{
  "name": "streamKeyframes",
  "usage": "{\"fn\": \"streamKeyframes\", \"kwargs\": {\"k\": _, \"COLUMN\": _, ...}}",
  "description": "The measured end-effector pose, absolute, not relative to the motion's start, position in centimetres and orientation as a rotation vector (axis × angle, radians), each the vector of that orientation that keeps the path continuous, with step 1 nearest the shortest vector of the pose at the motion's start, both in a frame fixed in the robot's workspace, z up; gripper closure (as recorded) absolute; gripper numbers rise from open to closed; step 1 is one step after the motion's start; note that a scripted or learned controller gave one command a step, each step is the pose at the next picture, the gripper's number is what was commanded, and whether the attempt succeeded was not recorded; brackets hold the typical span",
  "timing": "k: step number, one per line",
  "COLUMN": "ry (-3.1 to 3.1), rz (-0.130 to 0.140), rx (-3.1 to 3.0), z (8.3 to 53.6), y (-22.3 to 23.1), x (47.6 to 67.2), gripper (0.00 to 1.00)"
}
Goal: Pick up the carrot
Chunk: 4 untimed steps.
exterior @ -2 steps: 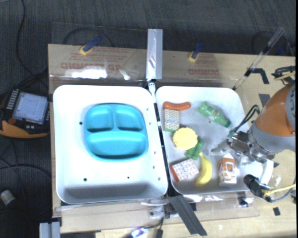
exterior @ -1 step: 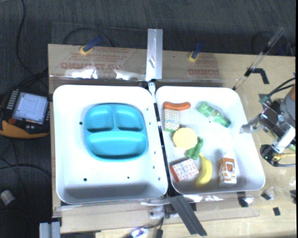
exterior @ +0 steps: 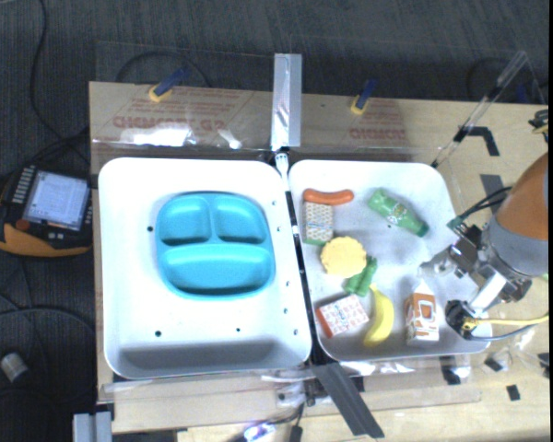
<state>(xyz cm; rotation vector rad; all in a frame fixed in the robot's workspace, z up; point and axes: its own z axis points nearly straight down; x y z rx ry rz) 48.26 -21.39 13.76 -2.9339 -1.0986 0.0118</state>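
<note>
The grey arm with the orange band is reaching in over the far side of the white bin that carries the toy food, and its hand (exterior: 461, 288) is sitting at that bin's rim (exterior: 442, 184). Whether the hand is apart or together cannot be told at this angle; nothing is visibly lying between its fingers.

The task's thing, the small orange carrot-shaped toy with a rounded end (exterior: 328, 196), is lying well apart from the hand, across the bin and toward its far corner. It is resting just beside, possibly touching, the pale waffle-patterned block (exterior: 318, 221) on the hand's side of it.

Risks from this position, as judged:

1. Obstruction on approach. The green bottle-shaped toy (exterior: 397, 212) and the yellow round corn-like toy (exterior: 343, 255) are lying between the hand and the carrot. A low traverse is likely to push them.
2. Wrong object. The orange and white carton (exterior: 423, 317) is standing nearest the hand and shares the carrot's colour; a closure here would be taking the carton.
3. Crowded grasp. The waffle block is leaving little finger room beside the carrot, so a finger may be landing on the block.
4. Wall contact. The carrot is lying near the bin's dividing wall, restricting descent.
5. Roll-out. The carrot's rounded body may be slipping sideways under closure.
</note>
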Motion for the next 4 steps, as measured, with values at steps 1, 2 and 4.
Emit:
{"fn": "streamKeyframes", "kwargs": {"k": 1, "ry": -0.718, "rz": 0.012, "rx": -3.06, "z": 30.6, "y": -21.4, "x": 48.4, "gripper": 0.0}}
{"fn": "streamKeyframes", "kwargs": {"k": 2, "ry": -0.909, "rz": 0.013, "rx": -3.004, "z": 21.4, "y": -22.4, "x": 48.3, "gripper": 0.0}}
{"fn": "streamKeyframes", "kwargs": {"k": 4, "ry": -0.434, "rz": 0.013, "rx": -3.112, "z": 18.4, "y": -22.4, "x": 48.3, "gripper": 0.0}}
